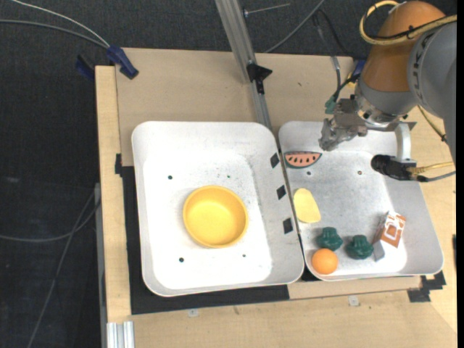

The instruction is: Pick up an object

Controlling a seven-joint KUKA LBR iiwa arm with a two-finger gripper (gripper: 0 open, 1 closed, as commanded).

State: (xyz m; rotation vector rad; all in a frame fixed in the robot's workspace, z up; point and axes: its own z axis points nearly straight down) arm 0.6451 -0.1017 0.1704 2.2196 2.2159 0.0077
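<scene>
Where speckled white plastic dips, round glossy yellow bowl (214, 215), wedge-shaped watermelon slice (302, 158).

A yellow bowl (214, 215) stands upright in the left bin. In the right bin, a watermelon slice (301, 159) lies flat near the far left corner, and a pale yellow piece (306, 206), maybe a banana, lies below it. Along the near edge are an orange ball (325, 261), two dark green toys (329, 238) (358, 247) and a small orange-white box (393, 230), tilted.
</scene>
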